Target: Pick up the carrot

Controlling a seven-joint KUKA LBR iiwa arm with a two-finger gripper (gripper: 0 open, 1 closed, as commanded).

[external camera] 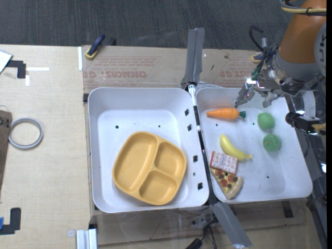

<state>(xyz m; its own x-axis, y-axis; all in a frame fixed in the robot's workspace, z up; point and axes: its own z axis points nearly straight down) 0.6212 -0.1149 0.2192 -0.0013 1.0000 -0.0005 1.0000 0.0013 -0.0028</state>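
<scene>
**Carrot lies free, tool waits beside it**

Now, starting from the left, a roll of tape lies on the tabletop, well apart from the bins. The left bin holds a yellow divided plate. In the right bin, the carrot lies on its side near the back wall, with the thin end toward the divider and the green stub toward the right. In front of it are a banana, a small red box and a pizza slice. Two green round pieces lie more to the right.

The tool hangs just behind and right of the carrot, fingers apart, holding nothing.

I judge the carrot is a light, stiff toy with smooth skin, so it may slip or roll. The best hold seems across the thick middle, with fingers closing on its two long sides.
</scene>
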